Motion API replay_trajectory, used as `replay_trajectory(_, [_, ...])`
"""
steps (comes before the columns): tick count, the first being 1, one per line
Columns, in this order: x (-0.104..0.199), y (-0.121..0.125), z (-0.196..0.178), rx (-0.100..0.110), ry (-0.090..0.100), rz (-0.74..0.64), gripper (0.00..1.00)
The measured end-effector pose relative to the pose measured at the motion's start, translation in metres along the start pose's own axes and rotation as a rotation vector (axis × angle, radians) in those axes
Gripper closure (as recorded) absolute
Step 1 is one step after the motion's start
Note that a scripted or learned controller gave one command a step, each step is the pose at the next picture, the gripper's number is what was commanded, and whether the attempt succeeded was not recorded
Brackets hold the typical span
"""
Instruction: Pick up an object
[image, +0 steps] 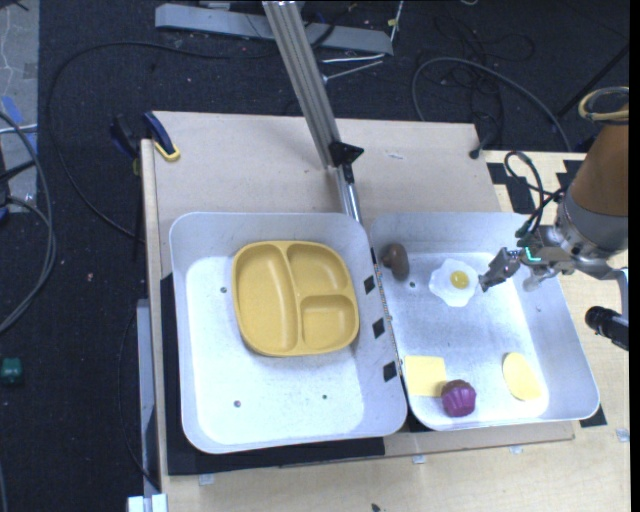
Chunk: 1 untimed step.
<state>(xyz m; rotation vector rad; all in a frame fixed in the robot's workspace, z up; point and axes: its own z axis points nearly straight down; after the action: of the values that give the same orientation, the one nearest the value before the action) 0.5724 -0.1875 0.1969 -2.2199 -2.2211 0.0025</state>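
Observation:
The right bin (555, 340) holds several small objects. A toy fried egg (456, 283) lies near its far side, with a brown lump (397, 260) to the left of it by the bin's far left corner. Along the near side lie a yellow square slice (424, 376), a purple round toy (459, 398) and a yellow oval piece (522, 376). My gripper (515, 276) hangs over the bin's far right part, just right of the egg. It is open, with nothing between its fingers.
The left bin (200, 380) holds a yellow divided plate (296, 298). A slanted metal pole (312, 90) comes down to the gap between the bins at the back. Cables lie on the dark floor around the bench.

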Motion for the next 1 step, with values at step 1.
replay_trajectory(1, [0.0, 0.0006, -0.0009, -0.002, 0.0, 0.0, 0.0])
